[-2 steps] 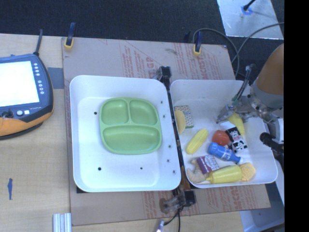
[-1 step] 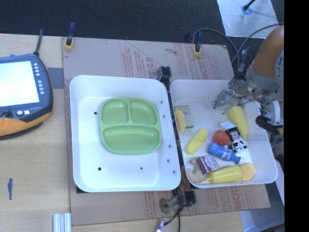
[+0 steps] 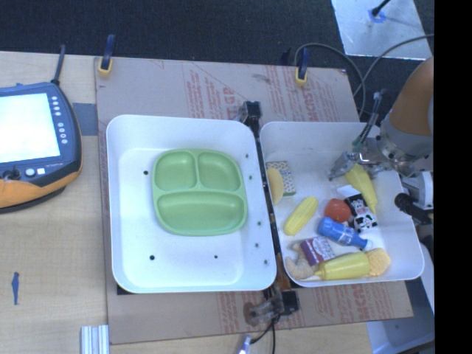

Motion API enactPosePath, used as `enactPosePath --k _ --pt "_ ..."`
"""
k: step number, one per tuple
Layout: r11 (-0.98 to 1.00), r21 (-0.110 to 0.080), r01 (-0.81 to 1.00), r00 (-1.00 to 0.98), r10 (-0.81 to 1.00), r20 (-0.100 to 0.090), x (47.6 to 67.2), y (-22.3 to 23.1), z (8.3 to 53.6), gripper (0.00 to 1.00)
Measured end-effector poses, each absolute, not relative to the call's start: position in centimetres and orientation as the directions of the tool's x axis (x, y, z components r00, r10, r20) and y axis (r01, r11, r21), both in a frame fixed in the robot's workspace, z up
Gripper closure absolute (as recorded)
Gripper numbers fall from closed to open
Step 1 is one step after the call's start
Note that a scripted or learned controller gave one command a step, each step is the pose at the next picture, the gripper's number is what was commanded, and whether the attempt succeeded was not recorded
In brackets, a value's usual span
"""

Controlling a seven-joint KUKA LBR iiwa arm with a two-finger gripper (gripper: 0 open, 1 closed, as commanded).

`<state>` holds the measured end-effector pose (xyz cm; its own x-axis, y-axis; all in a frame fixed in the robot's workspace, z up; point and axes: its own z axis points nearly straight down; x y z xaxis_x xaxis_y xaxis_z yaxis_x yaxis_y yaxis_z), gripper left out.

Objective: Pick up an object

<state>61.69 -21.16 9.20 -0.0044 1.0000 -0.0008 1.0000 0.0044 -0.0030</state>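
My gripper (image 3: 352,162) hangs low over the back right part of the right bin (image 3: 310,135), at the end of the grey arm with its orange band (image 3: 417,98). Directly beneath and in front of it lies a yellow banana-like toy (image 3: 362,184), touching or nearly touching it. Close by in the same bin are a red ball (image 3: 338,209), a black-and-white toy (image 3: 360,209), a blue bottle (image 3: 341,232), a yellow corn cob (image 3: 301,216), a purple packet (image 3: 317,250) and a long yellow toy (image 3: 344,266).
The left bin (image 3: 125,198) holds a green divided plate (image 3: 199,192). A teach pendant (image 3: 33,139) lies on the bench at far left. Clamps (image 3: 105,63) and cables (image 3: 324,50) sit along the back edge of the board.
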Motion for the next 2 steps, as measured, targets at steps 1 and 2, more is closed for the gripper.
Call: enactPosePath --k 1,2 --pt "0.006 -0.003 1.000 -0.006 1.000 -0.001 61.7 -21.2 10.3 1.00" --pt "0.003 -0.003 1.000 -0.003 1.000 -0.001 55.2 -19.0 13.8 1.00"
